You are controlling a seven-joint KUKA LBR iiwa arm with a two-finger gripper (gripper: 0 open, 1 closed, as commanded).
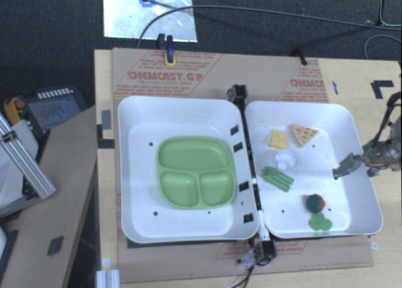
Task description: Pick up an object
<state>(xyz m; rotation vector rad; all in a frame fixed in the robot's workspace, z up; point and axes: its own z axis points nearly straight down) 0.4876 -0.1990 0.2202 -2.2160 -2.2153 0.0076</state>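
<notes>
While the gripper (344,169) hangs at the right rim of the right bin (361,218), with nothing visible between its fingers, whether those fingers are spread or closed cannot be told at this size. Any object will serve, and all the candidates lie to the gripper's left on the floor of that bin. Nearest on the far side is a tan wedge (304,135) with a yellow block (278,138) just beyond it; further left sit a small white piece (284,161) and a green ridged piece (277,178), close together. On the near side are a dark red and green ball (315,202) and, just beside it, a flat green piece (320,222). The left bin (135,117) holds a green divided tray (195,172), well apart from the gripper.

A sound try would choose a thing that stands alone and has some height, such as the wedge or the ball. The white and ridged pieces look too crowded for a clean closure. The arm should centre over the chosen piece, descend straight, and close across its narrow side. The flat green piece probably offers little to grip.
</notes>
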